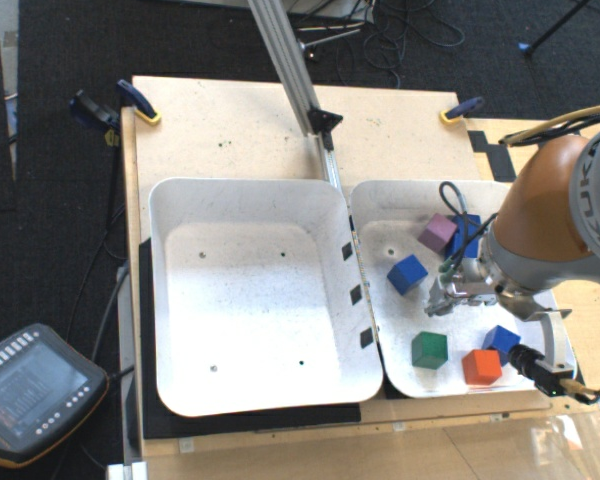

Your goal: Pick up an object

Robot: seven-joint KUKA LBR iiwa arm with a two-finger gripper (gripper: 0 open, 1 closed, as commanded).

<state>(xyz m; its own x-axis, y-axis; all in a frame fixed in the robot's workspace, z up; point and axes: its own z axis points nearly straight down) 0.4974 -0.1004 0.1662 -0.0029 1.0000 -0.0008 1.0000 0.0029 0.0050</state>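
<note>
The right bin [380, 368] holds several small blocks: a blue cube [407, 273], a purple block [438, 233], a green cube [430, 350], an orange-red cube [482, 367] and another blue cube [501, 341]. A further blue piece [469, 236] lies just right of the purple block. My gripper [442, 299] hangs over the middle of that bin, right of the first blue cube and above the green one. I see nothing between its fingers.
The left bin [170, 268] lies beside the right one, sharing a raised middle rim. A slanted metal pole [285, 53] reaches down to the bins' back edge. Clamps [138, 103] hold the bench corners. A teach pendant [30, 393] lies at the lower left.
</note>
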